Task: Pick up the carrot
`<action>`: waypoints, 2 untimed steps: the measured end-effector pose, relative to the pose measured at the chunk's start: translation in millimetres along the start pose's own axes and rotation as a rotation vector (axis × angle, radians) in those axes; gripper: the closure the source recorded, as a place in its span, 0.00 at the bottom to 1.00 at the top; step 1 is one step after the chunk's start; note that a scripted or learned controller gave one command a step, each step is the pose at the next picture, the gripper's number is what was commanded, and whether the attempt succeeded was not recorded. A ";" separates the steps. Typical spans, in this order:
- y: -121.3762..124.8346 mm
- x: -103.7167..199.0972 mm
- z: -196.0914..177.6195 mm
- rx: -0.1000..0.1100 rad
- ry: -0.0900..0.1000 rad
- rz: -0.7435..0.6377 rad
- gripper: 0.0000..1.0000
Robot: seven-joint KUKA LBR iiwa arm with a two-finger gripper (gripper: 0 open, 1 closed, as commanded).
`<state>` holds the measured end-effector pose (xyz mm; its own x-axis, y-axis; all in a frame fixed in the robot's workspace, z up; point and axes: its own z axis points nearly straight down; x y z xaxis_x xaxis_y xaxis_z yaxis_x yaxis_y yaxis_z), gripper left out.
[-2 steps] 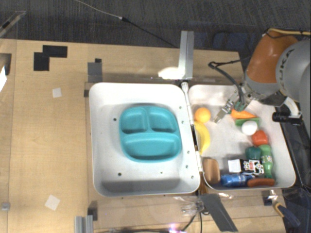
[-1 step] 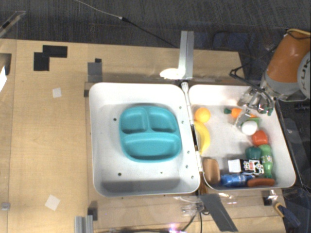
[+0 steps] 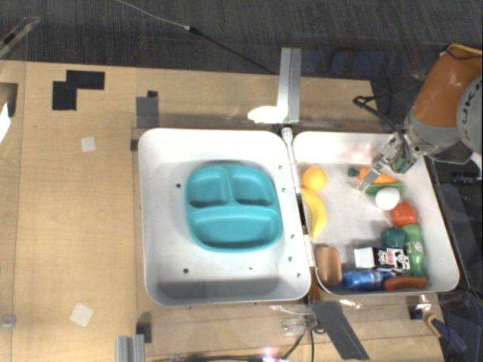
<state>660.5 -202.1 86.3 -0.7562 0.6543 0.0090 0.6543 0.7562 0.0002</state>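
One gripper (image 3: 394,157) hangs just right of the carrot (image 3: 375,176), which lies left-right; its grip state cannot be told.

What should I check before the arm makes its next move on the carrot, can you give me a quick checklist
1. Carrot located: ok. The carrot lies in the right bin, near its far right corner.
2. Gripper placed: ok. The gripper is right over the carrot's right end.
3. Grasp made: cannot tell. The view is too small to show the carrot between the fingers.
4. Room around the carrot: not ok. A white ball sits close beside it.
5. Other items out of the way: ok. The orange and banana lie apart, along the bin's left wall.
6. Left bin: ok. The teal tray is far from the gripper.
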 end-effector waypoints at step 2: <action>2.5 -3.2 -13.2 -0.010 -0.017 0.241 1.00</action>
<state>664.7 -202.4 99.5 -0.5784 0.8157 -0.0073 0.8157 0.5784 0.0096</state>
